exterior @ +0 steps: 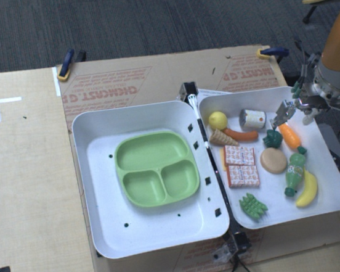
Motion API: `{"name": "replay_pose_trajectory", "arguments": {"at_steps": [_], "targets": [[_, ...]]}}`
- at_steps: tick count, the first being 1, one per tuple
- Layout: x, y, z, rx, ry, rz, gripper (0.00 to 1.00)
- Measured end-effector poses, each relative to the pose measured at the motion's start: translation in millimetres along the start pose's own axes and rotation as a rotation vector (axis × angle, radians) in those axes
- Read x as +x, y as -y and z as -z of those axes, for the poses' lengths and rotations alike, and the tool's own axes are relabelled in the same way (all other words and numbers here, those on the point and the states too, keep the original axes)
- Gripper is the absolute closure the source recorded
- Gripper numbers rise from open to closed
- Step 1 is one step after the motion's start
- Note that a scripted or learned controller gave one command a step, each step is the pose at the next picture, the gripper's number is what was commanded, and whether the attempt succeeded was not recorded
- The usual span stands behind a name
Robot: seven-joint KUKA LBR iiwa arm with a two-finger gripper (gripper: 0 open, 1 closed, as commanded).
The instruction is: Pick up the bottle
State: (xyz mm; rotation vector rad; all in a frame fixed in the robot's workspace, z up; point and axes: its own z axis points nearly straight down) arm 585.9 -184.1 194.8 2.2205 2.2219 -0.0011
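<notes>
two white bins sit side by side on a sheet of cardboard (150, 79) on the bench. the left bin (94, 173) holds a green tray (157, 168) with three compartments, lying about in its middle. the right bin (333, 195) holds a scatter of toy food: a lemon (217, 120) near the back left, a cone (222, 138) just in front of it, a carrot (242, 134) lying crosswise beside the cone, a grey can (253, 118) on its side behind the carrot, two cracker blocks (241, 166) one behind the other, a green leafy piece (252, 206) near the front, a broccoli (273, 138), an orange piece (290, 136) to its right, a tan bun (273, 161), and a banana (308, 190) by the front right wall. the bottle (294, 170), green, lies tilted between the bun and the banana, touching the banana's upper end. the gripper (295, 107) hangs over the back right corner of the right bin, above the orange piece, with the bottle nearer the camera and a little to its left, apart from it with the orange piece and broccoli between. the arm is cut off at the right edge, and the gripper is small and cluttered with metal parts, so whether it is spread or closed cannot be made out; nothing visible sits in its grasp.
</notes>
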Motion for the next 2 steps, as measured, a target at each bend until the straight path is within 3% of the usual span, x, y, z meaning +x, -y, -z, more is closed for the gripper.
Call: {"name": "replay_pose_trajectory", "arguments": {"at_steps": [1,2], "targets": [[0,0,10,-0.001,0.001,0.002,1.0],[-37,50,114,0.0,0.001,-0.169,1.0]]}}
